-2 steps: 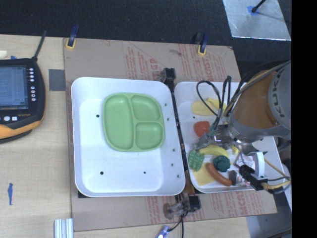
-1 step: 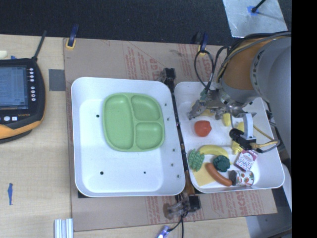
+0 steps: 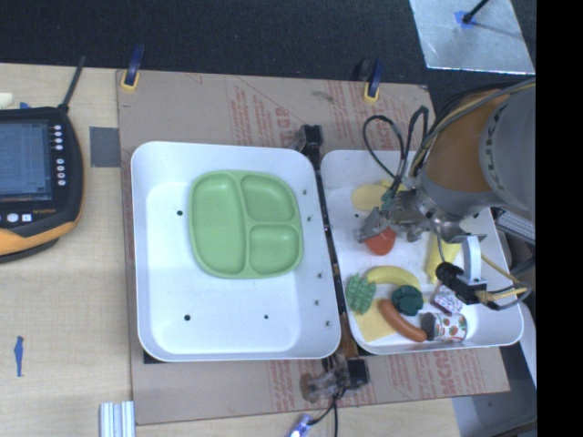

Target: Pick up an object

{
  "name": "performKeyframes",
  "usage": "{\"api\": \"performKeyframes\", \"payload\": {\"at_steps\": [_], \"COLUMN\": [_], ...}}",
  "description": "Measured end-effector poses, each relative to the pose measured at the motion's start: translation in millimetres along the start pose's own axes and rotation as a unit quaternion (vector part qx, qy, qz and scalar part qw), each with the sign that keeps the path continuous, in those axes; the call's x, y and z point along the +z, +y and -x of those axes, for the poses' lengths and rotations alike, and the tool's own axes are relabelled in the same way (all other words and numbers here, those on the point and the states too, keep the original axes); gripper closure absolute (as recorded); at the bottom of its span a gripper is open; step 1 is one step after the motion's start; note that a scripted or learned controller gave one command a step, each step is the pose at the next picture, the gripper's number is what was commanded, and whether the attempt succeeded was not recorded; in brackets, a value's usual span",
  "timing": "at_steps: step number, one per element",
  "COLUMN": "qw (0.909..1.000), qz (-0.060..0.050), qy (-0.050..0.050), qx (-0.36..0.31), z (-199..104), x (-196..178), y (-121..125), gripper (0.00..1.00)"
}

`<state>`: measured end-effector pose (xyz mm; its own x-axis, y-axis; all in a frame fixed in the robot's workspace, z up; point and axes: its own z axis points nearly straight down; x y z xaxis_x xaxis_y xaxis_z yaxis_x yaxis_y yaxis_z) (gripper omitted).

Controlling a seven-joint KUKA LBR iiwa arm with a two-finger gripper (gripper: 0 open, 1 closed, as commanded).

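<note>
- Tabletop (image 3: 64, 335) carries two white bins side by side.
- Left bin (image 3: 164, 326) holds a green divided plate (image 3: 244, 223), sitting toward its far half.
- Right bin (image 3: 506, 335) holds the toys, and the arm (image 3: 474, 157) hangs over its far side.
- Gripper (image 3: 381, 228) is low, fingers (image 3: 372, 225) closed around a red object (image 3: 380, 241).
- Nearer us: banana (image 3: 392, 275), sausage (image 3: 402, 321), green vegetable (image 3: 360, 292).

This is a robotics lab. A teach pendant (image 3: 32, 185) with a screen lies on the wooden table (image 3: 64, 335), a cardboard sheet (image 3: 228, 107) is clamped down with blue-and-yellow clips (image 3: 132, 66), and cables (image 3: 392, 135) trail from the grey-and-orange industrial arm (image 3: 483, 153).
</note>
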<state>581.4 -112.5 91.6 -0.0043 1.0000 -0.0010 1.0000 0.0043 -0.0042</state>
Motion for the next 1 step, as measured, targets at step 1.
{"api": "performKeyframes", "payload": {"at_steps": [1], "qw": [1.0], "qz": [-0.001], "qy": [0.0], "qx": [-0.001], "z": [0.7], "x": [-10.2], "y": [-0.1], "gripper": [1.0]}}
